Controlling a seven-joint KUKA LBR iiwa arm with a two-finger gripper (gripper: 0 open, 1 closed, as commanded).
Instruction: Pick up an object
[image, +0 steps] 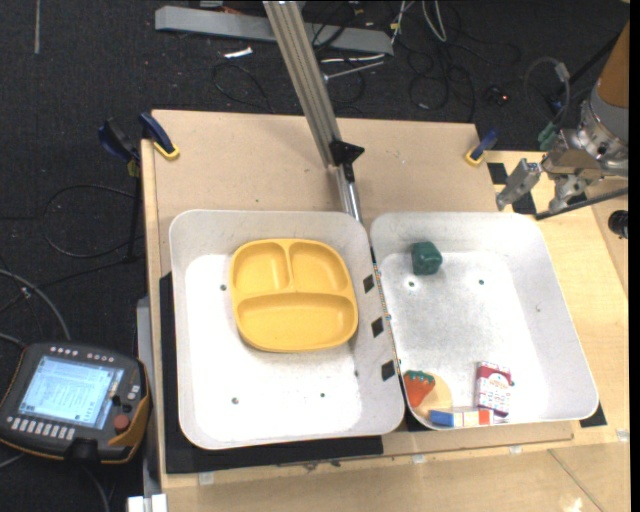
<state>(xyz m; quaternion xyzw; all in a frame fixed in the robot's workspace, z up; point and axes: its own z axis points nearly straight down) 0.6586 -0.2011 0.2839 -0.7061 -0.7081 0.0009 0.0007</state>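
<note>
Hovering open past the right bin's (560, 300) far rim, the hand (545, 190) grips nothing.

Yellow tray (294, 296); dark green block (427, 257); white bins (200, 400); red-and-white packet (494, 388).

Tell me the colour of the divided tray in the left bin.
Yellow; the divided tray shows plainly in the camera view.

Right bin (560, 330): middle open. Obstacles: green block (427, 257) near the far-left corner; strawberry toy (420, 387), small box (494, 388) and blue-and-white piece (455, 417) along the near edge.
Left bin (200, 340): yellow divided plate (294, 294) takes the centre; near half open.
Slanted metal pole (312, 85) crosses the far bench (250, 160).
</note>
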